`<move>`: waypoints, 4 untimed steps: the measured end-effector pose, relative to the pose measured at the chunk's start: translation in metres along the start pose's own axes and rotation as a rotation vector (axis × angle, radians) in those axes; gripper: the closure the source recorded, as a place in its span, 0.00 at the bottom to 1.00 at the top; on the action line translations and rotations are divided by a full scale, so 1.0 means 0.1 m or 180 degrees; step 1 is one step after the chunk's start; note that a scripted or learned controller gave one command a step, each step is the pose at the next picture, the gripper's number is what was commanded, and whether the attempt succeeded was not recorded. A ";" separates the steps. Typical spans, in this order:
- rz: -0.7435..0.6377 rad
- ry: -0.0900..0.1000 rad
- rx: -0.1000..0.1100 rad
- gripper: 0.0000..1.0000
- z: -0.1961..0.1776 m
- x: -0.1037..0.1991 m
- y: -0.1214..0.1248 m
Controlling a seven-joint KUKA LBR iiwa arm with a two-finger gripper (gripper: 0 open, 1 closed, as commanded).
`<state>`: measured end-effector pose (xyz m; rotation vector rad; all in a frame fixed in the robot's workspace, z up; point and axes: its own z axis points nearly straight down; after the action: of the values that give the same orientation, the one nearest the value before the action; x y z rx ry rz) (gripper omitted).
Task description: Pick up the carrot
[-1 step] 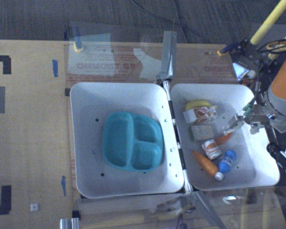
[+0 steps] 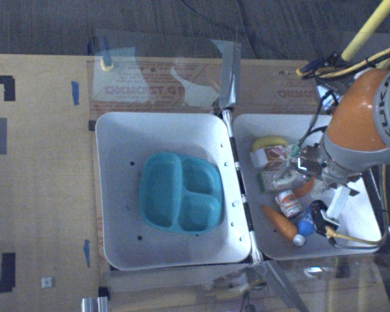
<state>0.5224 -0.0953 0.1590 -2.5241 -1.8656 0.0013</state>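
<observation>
— At the near side of the right bin [image 2: 359, 221], toward 6 o'clock in the view: what?

— Carrot [image 2: 279, 221]. Flat on the bin floor, slanted, running from 10 o'clock to 4 o'clock. Not in any grasp.

— Neighbours?

— At its 4 o'clock end, a small blue-and-white thing [image 2: 304, 227], just beside it; touching or not, cannot tell.

— And relative to the gripper?

— About 7 o'clock from the gripper [image 2: 304, 169]. Near, yet clearly apart, with a small red-and-white can [image 2: 288, 202] between the two.

— State of the gripper?

— Open or closed: cannot tell from this angle. Hangs over the heap in the middle of the bin, farther back than the carrot.

— Directly under it?

— Some orange thing [image 2: 305, 188], at 6 o'clock from the gripper, partly hidden; cannot tell what.

— Rest of the heap?

— Green packet [image 2: 270, 179] at 8 o'clock from the gripper. Red-and-white wrapper [image 2: 270, 156] at 10 o'clock. Beyond that, a yellow thing [image 2: 270, 140] near the far wall.

— Arm?

— Reaches in from 3 o'clock, orange band [image 2: 357, 112] above the wrist.

— Farther off, toward 9 o'clock?

— Left bin [image 2: 117, 168], side by side with the right one. In its middle, a teal plate [image 2: 181, 192] with three compartments, well apart from the carrot.

— Past both bins, at 12 o'clock?

— Brown cardboard [image 2: 149, 93] with red lettering, lying along the far rims.
</observation>
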 end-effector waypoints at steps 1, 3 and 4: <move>-0.0187 0.0004 -0.0022 0.00 0.72 -0.12 -0.40; -0.1687 -0.0007 -0.0014 0.00 -0.05 -0.06 0.40; -0.0899 0.0007 -0.0017 0.00 0.63 0.05 0.47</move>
<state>0.5689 -0.1038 0.0954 -2.2383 -2.2044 -0.0069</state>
